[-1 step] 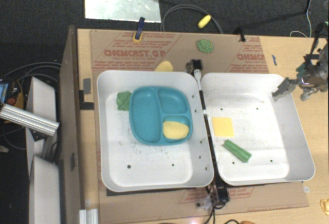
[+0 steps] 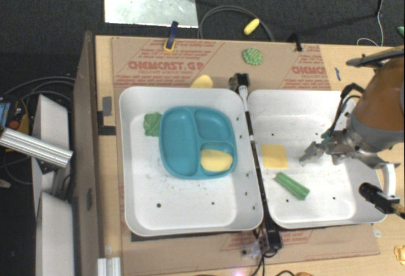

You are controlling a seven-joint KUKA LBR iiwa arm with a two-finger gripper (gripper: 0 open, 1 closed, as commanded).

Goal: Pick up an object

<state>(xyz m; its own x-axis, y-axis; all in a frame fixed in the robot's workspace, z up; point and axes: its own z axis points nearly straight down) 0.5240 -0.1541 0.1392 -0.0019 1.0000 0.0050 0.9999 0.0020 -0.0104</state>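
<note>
Two bins: left (image 2: 136,205) holds blue tray (image 2: 183,142), right (image 2: 329,211) yellow square (image 2: 274,156); jaws' state unclear.

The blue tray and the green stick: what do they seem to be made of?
The blue tray looks like moulded plastic: one even colour, smooth rounded compartments, a dull sheen. The green stick in the right bin seems to be matte plastic or foam; its flat colour leaves that open.

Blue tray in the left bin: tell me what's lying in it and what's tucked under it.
The blue tray holds one yellow piece in its lower right compartment. A green leaf pokes out from under its left edge; how far it runs underneath is hidden. Whatever else lies beneath is covered.
</note>
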